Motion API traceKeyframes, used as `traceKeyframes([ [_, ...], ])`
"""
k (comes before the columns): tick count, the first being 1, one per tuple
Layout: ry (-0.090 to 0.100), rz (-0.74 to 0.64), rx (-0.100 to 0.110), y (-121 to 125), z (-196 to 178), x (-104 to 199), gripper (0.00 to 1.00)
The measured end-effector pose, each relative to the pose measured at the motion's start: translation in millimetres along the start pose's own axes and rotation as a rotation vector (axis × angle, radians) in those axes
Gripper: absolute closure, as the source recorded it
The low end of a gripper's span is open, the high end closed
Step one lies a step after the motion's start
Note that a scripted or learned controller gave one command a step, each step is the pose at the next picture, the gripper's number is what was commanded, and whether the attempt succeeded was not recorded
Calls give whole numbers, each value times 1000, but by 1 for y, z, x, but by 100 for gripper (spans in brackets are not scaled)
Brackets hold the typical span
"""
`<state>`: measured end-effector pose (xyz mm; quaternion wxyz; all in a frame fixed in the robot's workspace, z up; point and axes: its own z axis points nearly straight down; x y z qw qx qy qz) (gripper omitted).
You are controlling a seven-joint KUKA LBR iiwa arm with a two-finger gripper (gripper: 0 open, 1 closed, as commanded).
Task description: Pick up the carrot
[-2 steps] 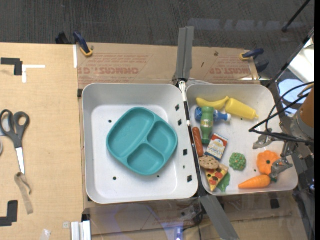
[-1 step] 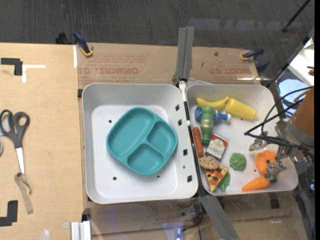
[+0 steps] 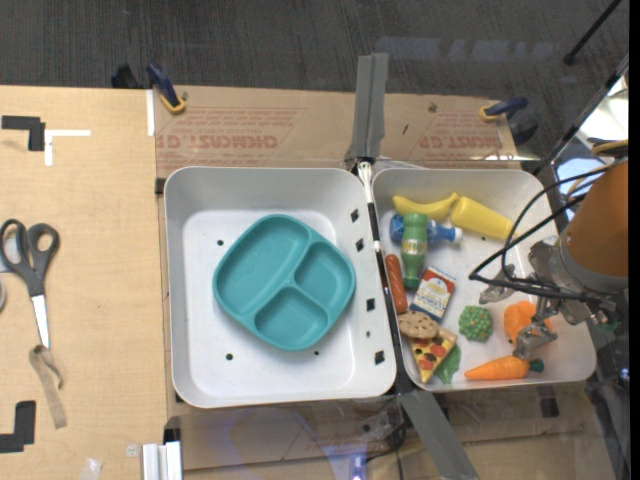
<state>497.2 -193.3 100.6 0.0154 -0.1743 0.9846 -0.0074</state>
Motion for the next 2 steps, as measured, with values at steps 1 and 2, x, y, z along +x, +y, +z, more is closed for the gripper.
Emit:
traceKeyframes([
  [1,6,-4,-7,2,-7,0,100],
  [2,20,-254,-22,12,-65,-16,100],
])
